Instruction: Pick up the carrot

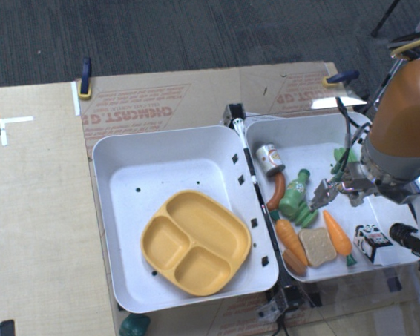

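Hovering my hand (324,193) low in the right bin (306,125), fingers slightly parted, nothing between them. Two carrots here: nearer carrot (337,233) just below the hand, beside the bread slice (318,247); second carrot (290,241) on the bread's other side. Best to straddle the nearer one across its width, clear of the bread. Also here: green bottle (296,195), sausage (276,190), can (269,157). Left bin (115,155) holds a yellow divided plate (195,242).

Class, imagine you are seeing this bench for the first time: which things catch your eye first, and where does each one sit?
The yellow divided plate stands out, lying alone in the left bin. The right bin is crowded with toy food, with two carrots flanking a bread slice near its front. The arm's orange band looms at the right, its gripper hovering by a green bottle.
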Controlling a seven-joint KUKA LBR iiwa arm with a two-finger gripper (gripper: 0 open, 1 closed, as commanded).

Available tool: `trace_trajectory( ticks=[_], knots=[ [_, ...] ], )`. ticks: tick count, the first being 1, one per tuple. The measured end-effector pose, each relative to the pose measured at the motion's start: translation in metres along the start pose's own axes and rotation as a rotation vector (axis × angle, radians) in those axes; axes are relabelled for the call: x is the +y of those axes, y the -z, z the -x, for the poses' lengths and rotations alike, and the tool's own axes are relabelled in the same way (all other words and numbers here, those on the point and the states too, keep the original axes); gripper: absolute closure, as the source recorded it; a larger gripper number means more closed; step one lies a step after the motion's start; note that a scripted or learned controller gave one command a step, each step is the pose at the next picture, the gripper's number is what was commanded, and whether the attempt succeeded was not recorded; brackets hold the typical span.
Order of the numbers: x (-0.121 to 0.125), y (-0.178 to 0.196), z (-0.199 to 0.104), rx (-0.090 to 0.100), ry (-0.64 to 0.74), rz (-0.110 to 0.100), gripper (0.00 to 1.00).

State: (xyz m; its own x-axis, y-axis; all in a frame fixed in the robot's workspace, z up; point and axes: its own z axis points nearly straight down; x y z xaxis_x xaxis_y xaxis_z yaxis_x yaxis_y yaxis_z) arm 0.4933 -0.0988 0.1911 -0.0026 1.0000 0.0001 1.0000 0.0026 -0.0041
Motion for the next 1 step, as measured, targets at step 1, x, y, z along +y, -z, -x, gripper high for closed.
trace_trajectory(
  ticks=[1],
  knots=[
    [-0.0111,-0.0998,0.0387,0.002,-0.25,0.002,0.0]
  ],
)
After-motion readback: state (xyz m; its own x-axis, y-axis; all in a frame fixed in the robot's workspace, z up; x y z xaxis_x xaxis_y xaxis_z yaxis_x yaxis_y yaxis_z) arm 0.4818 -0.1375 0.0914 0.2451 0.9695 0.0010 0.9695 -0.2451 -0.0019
